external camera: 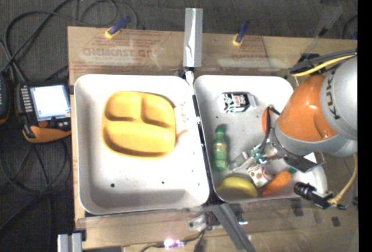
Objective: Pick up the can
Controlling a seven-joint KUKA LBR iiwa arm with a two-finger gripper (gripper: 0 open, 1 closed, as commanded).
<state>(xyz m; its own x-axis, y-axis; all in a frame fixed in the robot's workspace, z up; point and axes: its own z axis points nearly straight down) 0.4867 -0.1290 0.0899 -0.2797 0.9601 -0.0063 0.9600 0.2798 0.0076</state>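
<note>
White plastic is forming both shallow bins in the camera view: the left bin is carrying a yellow divided tray, which is sitting toward that bin's twelve o'clock side. The right bin is holding the clutter. The can, lying on its side with a black and white label, is resting near the right bin's twelve o'clock wall, apart from everything else. A green bottle is lying toward the bin's nine o'clock side, pointing along the bin's length. At six o'clock a yellow lemon-like fruit is sitting against the near wall, with an orange carrot just beside it at its three o'clock, and a small red and white packet is lying between them.

Grey and orange, the arm is reaching in from three o'clock over the right bin. Its gripper is hanging low above the packet, well away from the can at its eleven o'clock. How the end effector is set, I cannot tell, since the wrist is hiding it.
</note>
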